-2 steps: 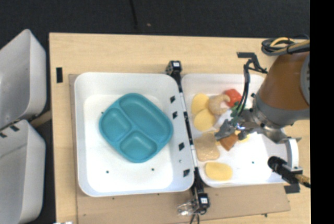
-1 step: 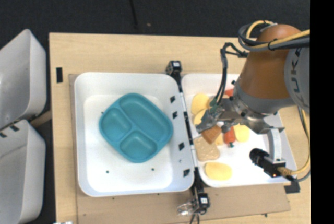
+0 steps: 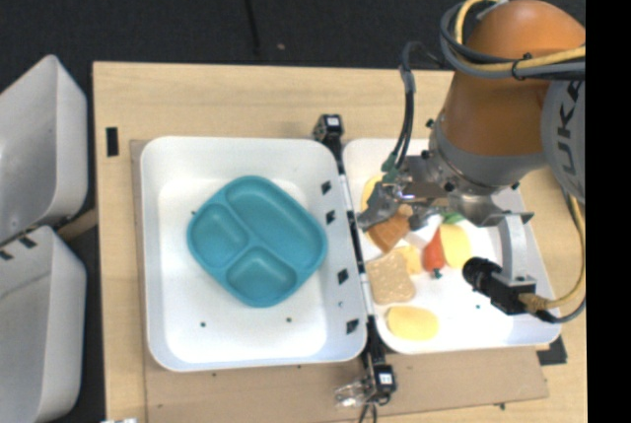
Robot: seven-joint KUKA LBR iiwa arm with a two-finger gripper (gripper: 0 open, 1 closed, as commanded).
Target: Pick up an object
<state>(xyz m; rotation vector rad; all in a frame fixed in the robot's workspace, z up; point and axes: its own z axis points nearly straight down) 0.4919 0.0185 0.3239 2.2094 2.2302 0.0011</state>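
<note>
Likely target: brown piece (image 3: 387, 235), on the left side of the right bin (image 3: 463, 340), close to the wall it shares with the left bin (image 3: 168, 337). Gripper (image 3: 383, 205) sits right over its upper end, low in the bin. Can't tell from this angle how wide the gripper is open or whether it has anything in it, because the wrist body blocks the view.

Neighbours are tight:
- bread slice (image 3: 391, 280) just below the brown piece, touching or nearly
- red piece (image 3: 434, 255) and yellow piece (image 3: 455, 243) just to its right
- yellow oval (image 3: 411, 321) further down, near the front wall
- small yellow bit (image 3: 370, 188) above, by the shared wall

My read on doing it well: centre on the brown piece, not on the seam with the bread. Close across its narrow side, go straight down, lift straight up. Keep off the bin wall, since there's little room on that side. Confirm the grasp before moving away. A glancing close would likely just shove it into the bread.

Left bin holds a teal divided plate (image 3: 256, 239), well apart, not in play.
</note>
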